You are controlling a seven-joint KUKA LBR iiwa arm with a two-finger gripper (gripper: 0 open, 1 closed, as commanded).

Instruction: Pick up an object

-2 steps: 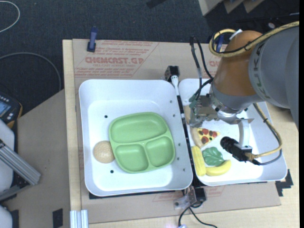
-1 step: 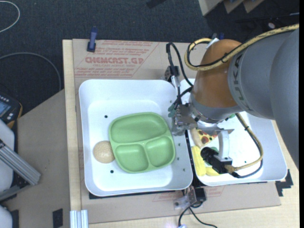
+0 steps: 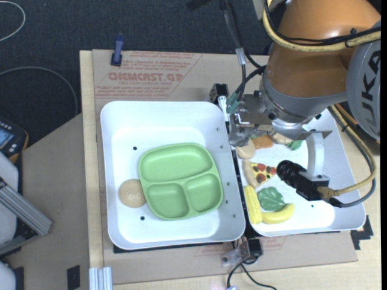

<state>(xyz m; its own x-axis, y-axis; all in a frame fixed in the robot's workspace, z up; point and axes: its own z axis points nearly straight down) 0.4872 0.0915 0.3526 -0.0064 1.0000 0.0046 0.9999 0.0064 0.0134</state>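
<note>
My gripper hangs under the big grey and orange wrist, low over the back left corner of the right bin. Directly below it lie a tan bread-like piece and a pale round piece. I cannot see whether it touches either of them. In front of those sit a pizza slice, a green leaf, a yellow banana and a corn cob. The wrist hides the back of this bin.
The left bin holds a green divided plate and a round tan cookie by the plate's left side. A small green piece peeks out beside the wrist. A ridge between the bins runs just left of the gripper.
</note>
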